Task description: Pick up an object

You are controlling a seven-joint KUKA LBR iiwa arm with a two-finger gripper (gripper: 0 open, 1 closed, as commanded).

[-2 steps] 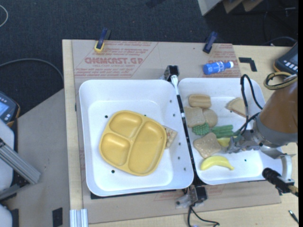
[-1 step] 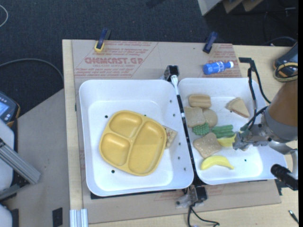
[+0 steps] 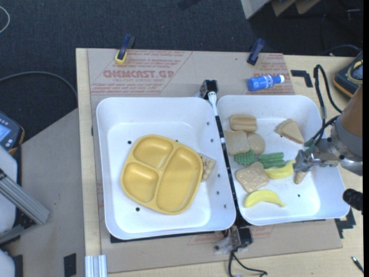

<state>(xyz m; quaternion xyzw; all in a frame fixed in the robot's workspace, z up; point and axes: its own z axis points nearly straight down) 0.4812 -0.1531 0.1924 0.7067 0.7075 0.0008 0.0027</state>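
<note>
Over the right bin [image 3: 323,203], the claw [image 3: 301,167] hangs by a small tan piece [image 3: 299,177]. Its long axis runs up-down. Whether the claw grips it, I cannot tell.

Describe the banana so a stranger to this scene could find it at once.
Start at the right-hand white bin, the one crowded with toy food. Look at its near edge, below the square cracker. The banana lies there apart from the pile: a curved, plain yellow piece, the lowest item in that bin.

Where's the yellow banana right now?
The banana lies in the right bin, near its front edge, just below the square cracker.
</note>
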